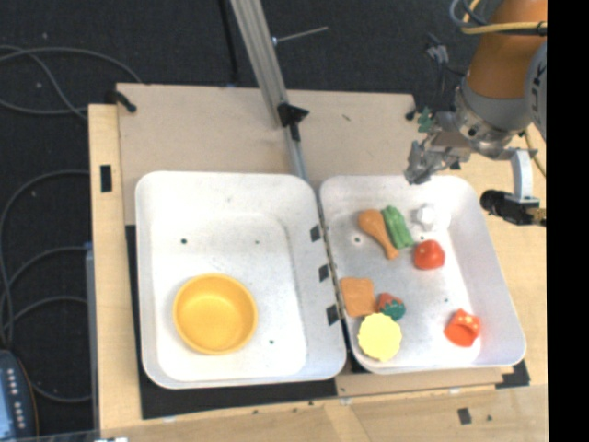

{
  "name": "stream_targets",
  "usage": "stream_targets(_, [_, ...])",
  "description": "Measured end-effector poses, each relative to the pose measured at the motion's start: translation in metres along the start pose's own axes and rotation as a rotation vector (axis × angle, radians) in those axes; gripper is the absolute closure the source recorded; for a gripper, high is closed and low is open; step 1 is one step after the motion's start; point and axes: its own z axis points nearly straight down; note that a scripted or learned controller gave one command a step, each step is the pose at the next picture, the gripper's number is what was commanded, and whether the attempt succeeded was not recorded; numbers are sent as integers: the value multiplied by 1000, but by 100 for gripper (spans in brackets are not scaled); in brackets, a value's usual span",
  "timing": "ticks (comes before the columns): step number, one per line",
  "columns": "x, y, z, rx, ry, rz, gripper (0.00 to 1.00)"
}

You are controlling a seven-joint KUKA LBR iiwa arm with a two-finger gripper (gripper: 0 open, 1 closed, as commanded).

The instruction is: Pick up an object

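I see the gripper [421, 170] hovering over the right bin's [488, 274] upper rim, right of frame; whether its fingers are spread I cannot tell

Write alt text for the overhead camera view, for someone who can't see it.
A robot arm's gripper hovers over the far edge of the right bin, which holds small toy foods. The left bin holds a yellow bowl.
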Motion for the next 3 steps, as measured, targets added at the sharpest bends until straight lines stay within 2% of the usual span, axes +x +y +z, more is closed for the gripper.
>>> stream_targets(2, [98, -31, 24, 6, 1, -5, 100])
stream_targets(3, [143, -35, 29, 4, 1, -4, 100])
